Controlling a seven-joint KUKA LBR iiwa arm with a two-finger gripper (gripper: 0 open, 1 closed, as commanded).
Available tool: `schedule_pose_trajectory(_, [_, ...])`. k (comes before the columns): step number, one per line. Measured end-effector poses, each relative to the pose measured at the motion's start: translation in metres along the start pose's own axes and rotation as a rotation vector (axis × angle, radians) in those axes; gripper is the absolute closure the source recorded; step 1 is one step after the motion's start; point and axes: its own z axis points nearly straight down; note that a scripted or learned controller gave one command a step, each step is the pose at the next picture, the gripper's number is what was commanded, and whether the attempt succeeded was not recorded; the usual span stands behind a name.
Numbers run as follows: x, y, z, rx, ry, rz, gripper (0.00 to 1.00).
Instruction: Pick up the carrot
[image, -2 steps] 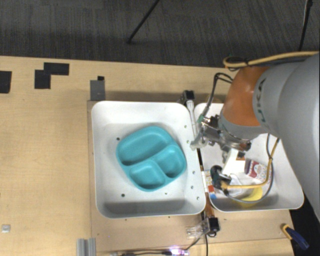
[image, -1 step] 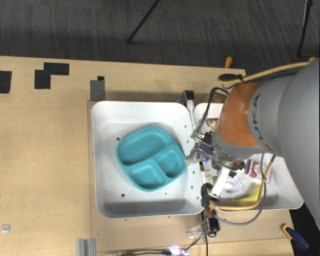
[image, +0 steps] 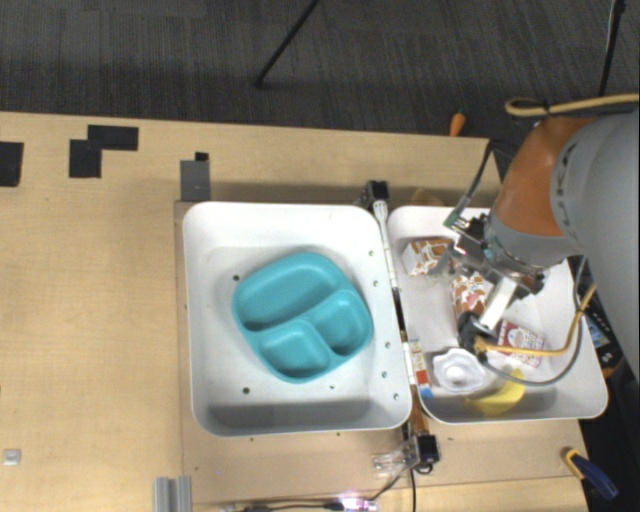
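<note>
My gripper (image: 464, 236) hangs low over the back half of the right bin (image: 590, 400), on the grey arm with the orange band. Beside it to the left lies a printed snack packet (image: 425, 256). Another orange and white packet (image: 470, 293) lies just below it, partly under the wrist. I cannot make out a clear carrot shape among these things. The arm hides the middle and right of this bin.
A white cup (image: 456, 373), a yellow thing (image: 502, 393) and a red and white packet (image: 522, 341) lie at the right bin's front. The left bin (image: 210, 400) holds a teal divided plate (image: 300, 315). A small orange thing (image: 457, 124) sits at the bench's far edge.
</note>
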Motion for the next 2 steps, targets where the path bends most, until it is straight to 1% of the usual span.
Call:
schedule_pose_trajectory(1, [-0.0011, -0.0761, -0.0014, 0.01, 0.002, 0.181, 0.0])
schedule_pose_trajectory(2, [-0.0015, -0.0757, -0.0015, 0.009, 0.001, 0.182, 0.0])
